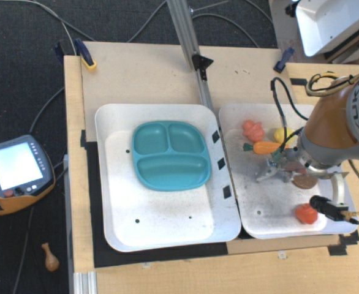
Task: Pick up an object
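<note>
Your gripper hangs low in the right bin; the orange carrot lies just beyond it (long axis left-right). Its grip can't be judged.

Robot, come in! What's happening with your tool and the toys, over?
Tool low in the right white bin, grip state unreadable. Orange carrot-shaped toy just beside it, not lifted. Pink toy and red round toy lying nearby. Teal divided tray in the left bin.

Grey arm with orange band, black cables.
</note>
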Motion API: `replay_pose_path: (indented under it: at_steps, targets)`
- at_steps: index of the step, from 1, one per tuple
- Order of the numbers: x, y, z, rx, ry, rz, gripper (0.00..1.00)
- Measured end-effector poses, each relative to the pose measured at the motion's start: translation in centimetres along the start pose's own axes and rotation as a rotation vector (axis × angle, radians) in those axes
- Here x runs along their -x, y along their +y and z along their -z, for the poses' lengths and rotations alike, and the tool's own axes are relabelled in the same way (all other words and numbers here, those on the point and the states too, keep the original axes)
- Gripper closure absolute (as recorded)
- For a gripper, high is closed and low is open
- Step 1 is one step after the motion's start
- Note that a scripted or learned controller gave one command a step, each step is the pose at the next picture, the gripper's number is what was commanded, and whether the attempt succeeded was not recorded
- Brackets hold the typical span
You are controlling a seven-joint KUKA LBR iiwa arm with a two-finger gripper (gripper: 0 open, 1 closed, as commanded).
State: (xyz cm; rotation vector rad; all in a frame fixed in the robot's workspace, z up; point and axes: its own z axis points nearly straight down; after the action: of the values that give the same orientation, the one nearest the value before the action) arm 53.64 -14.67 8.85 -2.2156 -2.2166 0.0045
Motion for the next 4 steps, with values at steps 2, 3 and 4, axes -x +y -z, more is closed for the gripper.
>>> replay_pose_path:
  at_steps: [2,3,4]
  targets:
    - [0.3,1.1,7.6,0.015,-0.005,0.001,1.0]
    - [1.3,1.1,12.7,0.013,-0.005,0.0,1.0]
    - [0.8,0.4,17.7,0.014,-0.005,0.001,1.0]
